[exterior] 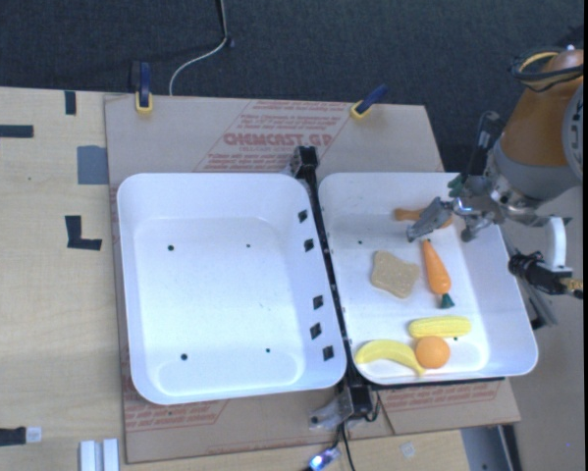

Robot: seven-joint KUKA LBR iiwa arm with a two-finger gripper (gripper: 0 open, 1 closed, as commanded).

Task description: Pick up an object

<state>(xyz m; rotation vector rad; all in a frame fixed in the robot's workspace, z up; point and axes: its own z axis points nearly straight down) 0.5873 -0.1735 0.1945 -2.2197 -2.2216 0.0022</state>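
**Toy food in the right bin, gripper above its far edge**

Toy food lies in the right bin [490, 292], seen from the fixed camera above the worktop [38, 263]. A carrot [435, 268] lies lengthwise near the middle of that bin, its green end towards the near side. Just left of it, apart from it, lies a slice of bread [394, 274]. Nearer the front rim lies a corn cob [440, 328], and just below it an orange [432, 352] touches a banana [387, 355], which curves along the bin's front left part. A small orange piece [407, 214] lies near the far side of the bin, just beside the gripper; what it is cannot be told.

The gripper [426, 226] hangs over the far part of the right bin, above the carrot's top end, with the arm [539, 135] reaching in from the right. Its fingers point left and down; whether they are wide or narrow cannot be told, and nothing is seen between them.

The left bin [215, 283] stands beside the right one, their inner rims touching along a dark divider [318, 263]. Both bins rest on a cardboard sheet [264, 135], clamped at its far edge by two clips [142, 84].
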